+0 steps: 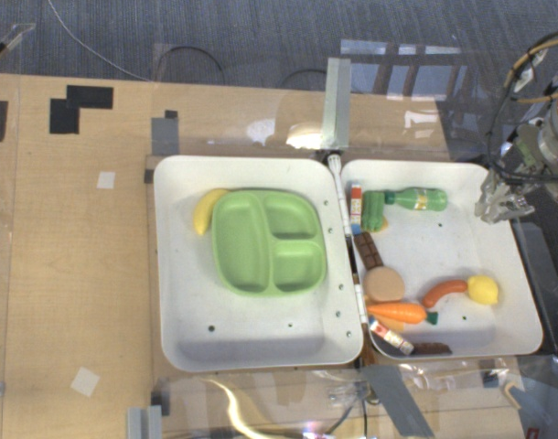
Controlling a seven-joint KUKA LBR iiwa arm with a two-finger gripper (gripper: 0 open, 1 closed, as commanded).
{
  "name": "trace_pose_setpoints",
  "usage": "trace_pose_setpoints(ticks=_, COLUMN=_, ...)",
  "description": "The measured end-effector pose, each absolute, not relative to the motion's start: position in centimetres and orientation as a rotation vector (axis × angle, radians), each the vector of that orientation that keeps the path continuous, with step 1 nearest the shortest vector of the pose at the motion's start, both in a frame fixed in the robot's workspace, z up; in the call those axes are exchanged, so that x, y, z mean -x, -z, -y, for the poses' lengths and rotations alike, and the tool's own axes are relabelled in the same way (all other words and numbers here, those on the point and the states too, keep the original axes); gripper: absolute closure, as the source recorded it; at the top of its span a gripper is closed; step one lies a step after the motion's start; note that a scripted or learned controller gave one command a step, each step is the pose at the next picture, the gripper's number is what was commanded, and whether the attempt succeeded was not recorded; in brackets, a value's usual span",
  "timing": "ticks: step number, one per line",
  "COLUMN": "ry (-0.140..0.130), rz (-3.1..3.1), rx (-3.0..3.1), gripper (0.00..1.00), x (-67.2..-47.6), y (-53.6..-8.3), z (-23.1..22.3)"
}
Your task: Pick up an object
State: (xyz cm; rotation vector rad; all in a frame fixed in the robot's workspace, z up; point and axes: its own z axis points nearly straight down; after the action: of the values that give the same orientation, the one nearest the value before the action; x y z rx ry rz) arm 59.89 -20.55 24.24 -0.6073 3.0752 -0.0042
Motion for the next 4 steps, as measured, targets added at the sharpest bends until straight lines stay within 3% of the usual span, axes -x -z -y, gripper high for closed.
trace_pose_setpoints(ticks=1, ry=0.008, rz=-2.989, rx=0.923, gripper=1.0, x=-65.2, y=-26.6, z=19.4)
trace_pose_setpoints(ticks=2, ry=0.01, rz=-2.888, rx=1.202, gripper=1.0, x=-67.1, y=-28.6, z=20.4)
trace_pose_setpoints(ticks=4, ry=0.01, rz=-2.807, rx=1.384, gripper=1.0, x=-67.1, y=-32.3, z=20.4)
